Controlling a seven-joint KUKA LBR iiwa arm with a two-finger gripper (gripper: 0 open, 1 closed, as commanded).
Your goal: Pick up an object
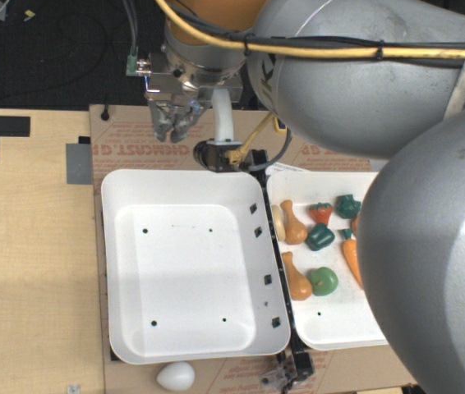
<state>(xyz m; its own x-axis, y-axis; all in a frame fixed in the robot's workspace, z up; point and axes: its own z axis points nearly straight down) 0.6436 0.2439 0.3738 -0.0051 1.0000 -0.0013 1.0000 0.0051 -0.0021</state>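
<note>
1. The toy foods [319, 236] lie in the right bin [339, 331], near 3 o'clock.
2. The gripper [173, 125] hangs at 12 o'clock, beyond the left bin [117, 261]; I cannot tell how the jaws stand.
3. Risk: the packed pieces may slip aside, and the big arm [364, 64] hides some of them.

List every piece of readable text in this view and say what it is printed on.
Red print on the cardboard sheet above the left bin: upside down and blurred, not reliably readable.
Faint red print on the cardboard below the bins, near the white egg-shaped object: too small and blurred to read.
No other text is legible.
</note>
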